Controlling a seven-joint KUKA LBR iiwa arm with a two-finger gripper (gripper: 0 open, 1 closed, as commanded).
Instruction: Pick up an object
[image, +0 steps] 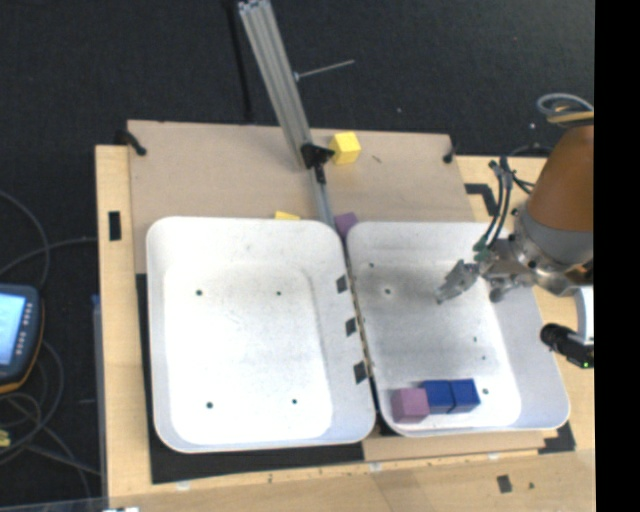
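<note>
Camera view | my claw (452, 284): over right bin (520, 330), grip state unclear | blue block (449, 395), purple block (409, 403): near edge

1. I see bare floor across most of the right bin (520, 330)
2. A purple block (409, 403) and blue block (450, 394) crowd its near wall
3. The slanted metal rail (285, 90) stands behind both bins

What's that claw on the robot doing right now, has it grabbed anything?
Gripper: above the right bin, nothing seen between its fingers; open or shut cannot be told. The blue block and purple block lie in the bin's near corner.
</note>
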